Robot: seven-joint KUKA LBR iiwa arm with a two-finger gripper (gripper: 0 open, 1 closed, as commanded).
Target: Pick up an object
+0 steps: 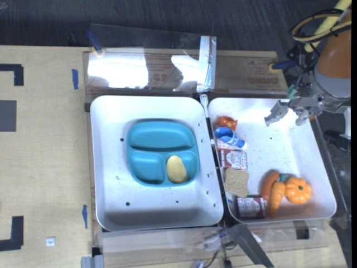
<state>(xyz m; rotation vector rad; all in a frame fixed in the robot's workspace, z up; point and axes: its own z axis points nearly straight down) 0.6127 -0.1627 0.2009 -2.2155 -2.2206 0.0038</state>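
My gripper [289, 116] hangs over the far right part of the right bin [290, 149], its two fingers spread open with nothing between them. Below it, near the bin's front right, lie an orange pumpkin [298, 190] and an orange carrot [277, 195]. Along the bin's left wall sit a red and blue packet [227, 132], a red and white carton [232, 159], a tan cracker [236, 181] and a dark red can [251, 206]. The gripper is well apart from all of them.
The left bin [106, 166] holds a blue divided tray [162, 151] with a yellow lemon-shaped object [177, 168] in its front right compartment. A clear plastic panel [150, 60] stands behind the bins. The wooden bench [39, 166] extends left.
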